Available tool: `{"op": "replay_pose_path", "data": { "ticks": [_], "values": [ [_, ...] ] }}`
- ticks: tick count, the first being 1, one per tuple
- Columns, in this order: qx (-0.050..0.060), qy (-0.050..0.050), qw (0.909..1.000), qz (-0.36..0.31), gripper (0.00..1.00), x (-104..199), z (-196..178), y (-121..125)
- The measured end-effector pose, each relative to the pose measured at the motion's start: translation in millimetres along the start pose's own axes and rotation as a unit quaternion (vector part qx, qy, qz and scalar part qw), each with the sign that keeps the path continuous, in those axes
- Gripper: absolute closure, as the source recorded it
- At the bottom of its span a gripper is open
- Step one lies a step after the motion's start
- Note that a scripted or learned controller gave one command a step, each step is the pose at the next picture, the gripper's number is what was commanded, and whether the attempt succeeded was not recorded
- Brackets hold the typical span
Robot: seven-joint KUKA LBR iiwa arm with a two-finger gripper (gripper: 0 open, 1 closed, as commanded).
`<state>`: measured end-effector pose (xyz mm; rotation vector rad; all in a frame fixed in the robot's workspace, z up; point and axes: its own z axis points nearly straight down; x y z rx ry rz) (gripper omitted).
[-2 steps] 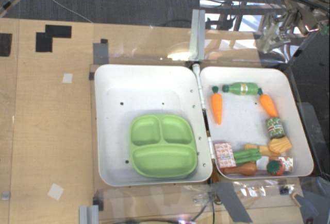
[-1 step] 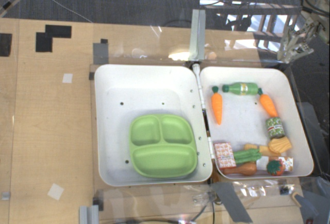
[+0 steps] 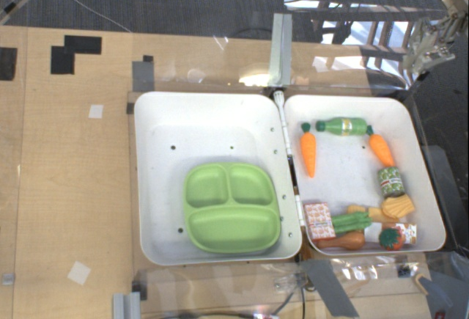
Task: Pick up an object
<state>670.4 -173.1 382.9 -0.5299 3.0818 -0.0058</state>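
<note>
Zero objects picked: gripper [image 3: 431, 46] sits beyond the right bin [image 3: 410, 119], fingers' state unreadable. Next: descend on a clear target, e.g. green bottle [image 3: 343, 126].

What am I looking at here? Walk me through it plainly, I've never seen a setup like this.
This is one camera fixed above a workbench, looking down at a slant. On the bench sit two shallow white bins side by side. The left bin holds a green divided plate. The right bin holds toy food: a green bottle, two carrots, a small can, a small carton and a few more pieces along the near edge. The machine is a robot arm that reaches in from the right; its gripper hangs at the top right, beyond the bins and away from the toys. It is meant to pick up an object, and no toy is between its fingers.
</note>
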Motion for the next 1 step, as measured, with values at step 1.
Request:
{"op": "replay_pose_path", "data": {
  "ticks": [1],
  "values": [
    [-0.001,0.002,0.9978,0.066,1.00,-12.0,15.4,34.3]
  ]
}}
